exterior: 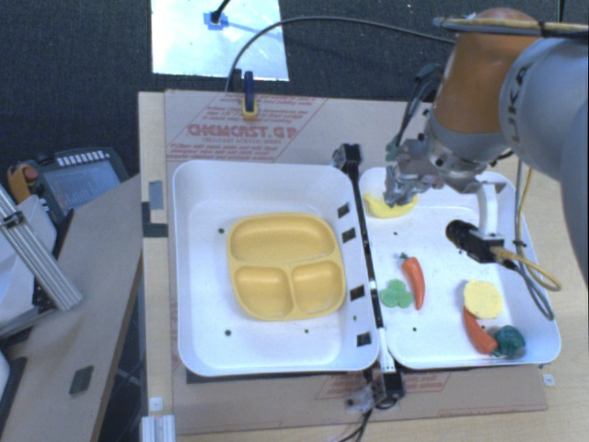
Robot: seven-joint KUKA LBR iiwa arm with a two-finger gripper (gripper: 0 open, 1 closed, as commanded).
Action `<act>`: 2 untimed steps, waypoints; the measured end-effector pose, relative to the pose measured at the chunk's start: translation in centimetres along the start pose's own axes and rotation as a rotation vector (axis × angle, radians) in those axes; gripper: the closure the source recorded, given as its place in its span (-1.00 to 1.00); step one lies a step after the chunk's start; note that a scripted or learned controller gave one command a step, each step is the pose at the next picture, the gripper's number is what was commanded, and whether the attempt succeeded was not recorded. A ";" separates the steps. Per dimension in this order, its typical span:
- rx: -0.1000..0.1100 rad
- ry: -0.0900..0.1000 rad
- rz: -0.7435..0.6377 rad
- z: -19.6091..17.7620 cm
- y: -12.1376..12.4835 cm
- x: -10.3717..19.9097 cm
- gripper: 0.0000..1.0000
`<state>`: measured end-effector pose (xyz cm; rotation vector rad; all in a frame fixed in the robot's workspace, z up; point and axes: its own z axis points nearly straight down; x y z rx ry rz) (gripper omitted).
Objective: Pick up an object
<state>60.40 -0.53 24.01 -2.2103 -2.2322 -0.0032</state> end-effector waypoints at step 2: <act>-0.002 0.001 0.000 1.3 2.2 11.0 1.00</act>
